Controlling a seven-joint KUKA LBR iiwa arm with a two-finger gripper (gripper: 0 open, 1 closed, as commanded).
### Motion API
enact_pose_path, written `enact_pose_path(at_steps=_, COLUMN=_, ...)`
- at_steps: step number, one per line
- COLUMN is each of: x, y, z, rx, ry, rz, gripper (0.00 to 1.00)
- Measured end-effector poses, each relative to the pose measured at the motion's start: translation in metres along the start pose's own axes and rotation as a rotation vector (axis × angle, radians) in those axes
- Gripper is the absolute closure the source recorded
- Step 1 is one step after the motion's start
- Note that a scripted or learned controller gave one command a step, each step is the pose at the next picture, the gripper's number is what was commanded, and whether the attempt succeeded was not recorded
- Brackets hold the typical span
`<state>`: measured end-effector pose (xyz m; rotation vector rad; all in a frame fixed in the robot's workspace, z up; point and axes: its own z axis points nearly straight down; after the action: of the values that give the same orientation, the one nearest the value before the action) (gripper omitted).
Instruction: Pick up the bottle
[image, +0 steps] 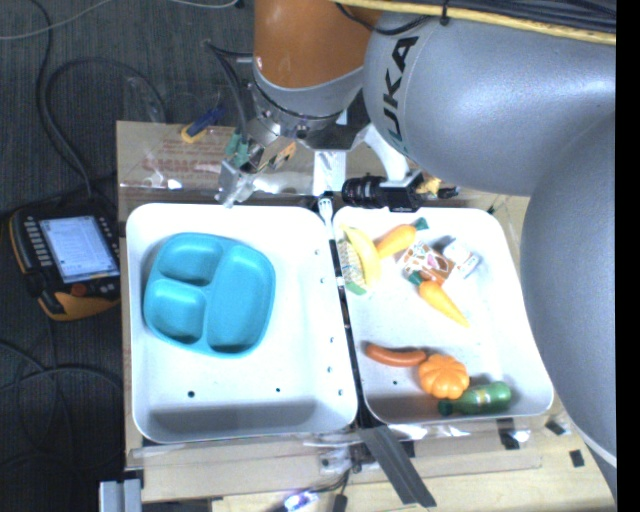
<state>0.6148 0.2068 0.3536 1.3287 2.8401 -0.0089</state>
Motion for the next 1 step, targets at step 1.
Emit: enact_pose_path(at_steps=1, x=-0.0220, y=0.0414, z=0.0513, rx=0.002, ry=0.006, rz=0.438, gripper=1.00)
